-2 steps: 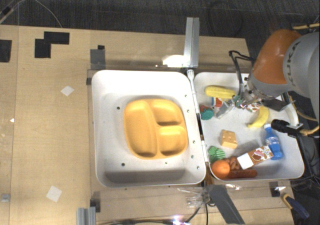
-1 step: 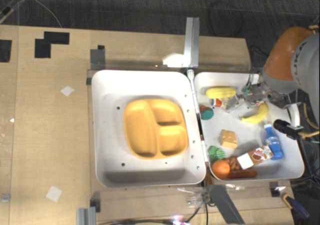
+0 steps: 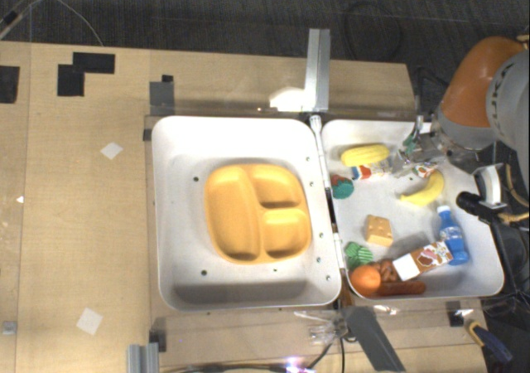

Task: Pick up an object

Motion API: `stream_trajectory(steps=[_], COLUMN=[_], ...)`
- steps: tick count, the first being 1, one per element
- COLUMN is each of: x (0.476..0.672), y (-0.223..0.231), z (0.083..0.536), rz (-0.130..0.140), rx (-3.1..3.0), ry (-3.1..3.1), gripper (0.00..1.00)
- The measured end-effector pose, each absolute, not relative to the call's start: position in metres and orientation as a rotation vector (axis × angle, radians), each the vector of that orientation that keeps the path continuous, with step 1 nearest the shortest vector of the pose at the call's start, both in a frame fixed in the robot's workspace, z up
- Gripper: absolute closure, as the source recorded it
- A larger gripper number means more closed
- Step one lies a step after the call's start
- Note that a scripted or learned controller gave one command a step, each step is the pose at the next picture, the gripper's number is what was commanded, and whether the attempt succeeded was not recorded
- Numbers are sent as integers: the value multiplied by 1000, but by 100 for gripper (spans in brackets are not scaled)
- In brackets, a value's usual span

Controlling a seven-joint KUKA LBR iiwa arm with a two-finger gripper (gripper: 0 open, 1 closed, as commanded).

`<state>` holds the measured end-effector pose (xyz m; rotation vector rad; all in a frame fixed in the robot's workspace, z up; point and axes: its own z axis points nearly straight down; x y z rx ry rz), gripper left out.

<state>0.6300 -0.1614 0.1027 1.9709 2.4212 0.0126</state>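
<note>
My gripper (image 3: pixel 411 156) hangs low over the back of the right bin (image 3: pixel 489 280), between a yellow oblong toy (image 3: pixel 364 153) on its left and a banana (image 3: pixel 424 189) just below it. A small red and white item (image 3: pixel 358 171) lies beside the yellow toy. Further forward lie a tan block (image 3: pixel 378 230) and a blue bottle (image 3: pixel 451 235). At the bin's front are an orange (image 3: pixel 365 279), a brown sausage (image 3: pixel 403 287) and a white packet (image 3: pixel 420 261). The gripper's tips are small and blurred against the clutter.
The left bin (image 3: pixel 178 197) holds a yellow divided tray (image 3: pixel 257 210). A teal piece (image 3: pixel 342 189) and a green piece (image 3: pixel 356 253) sit against the right bin's left wall. A metal post (image 3: pixel 318 65) stands behind the bins. The arm's orange band (image 3: pixel 476 85) is at the far right.
</note>
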Motion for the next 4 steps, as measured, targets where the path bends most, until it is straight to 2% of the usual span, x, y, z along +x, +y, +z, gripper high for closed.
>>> stream_trajectory(steps=[1, 2, 3, 4], x=[607, 592, 575, 571], y=[-120, -189, -201, -167], z=[201, 128, 255, 134], rz=[14, -4, 9, -1], rx=[1924, 2009, 1844, 1833], ry=[2466, 2416, 2522, 2557], gripper=[100, 100, 100, 100])
